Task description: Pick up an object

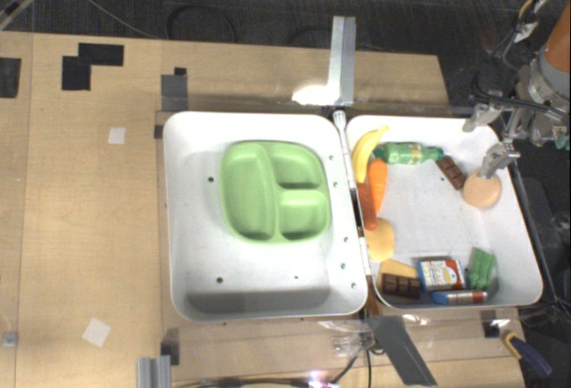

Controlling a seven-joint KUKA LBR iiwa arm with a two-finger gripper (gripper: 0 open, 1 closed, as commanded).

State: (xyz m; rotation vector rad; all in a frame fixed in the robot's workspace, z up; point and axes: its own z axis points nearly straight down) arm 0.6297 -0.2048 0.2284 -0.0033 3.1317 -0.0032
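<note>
I see the gripper (pixel 496 160) at the far right corner of the right bin (pixel 526 243). Its grey fingers (pixel 493 161) point down and a bit to the left, and their tips come down right above a round tan thing (pixel 482 192). I cannot tell if the fingers are apart or together, because they look like one grey piece from up here. I cannot tell if they touch the round tan thing either. Nothing is held between them that I can see.

Above the fingers sits the grey wrist with thin metal bars sticking out to the sides. Higher still, at the top right, I see the orange band (pixel 559 56) and some cables. The arm comes in from the right side and leans over the bin's edge.

The round tan thing is flat and smooth, like a small cookie. It lies on the white floor of the right bin, near the right wall. Just to its left is a small brown bar (pixel 451 172). Farther left are a green bottle (pixel 408 152), a yellow banana (pixel 363 152) and an orange carrot (pixel 376 186).

The left bin (pixel 187 217) holds a green tray (pixel 272 190) with three parts
</note>
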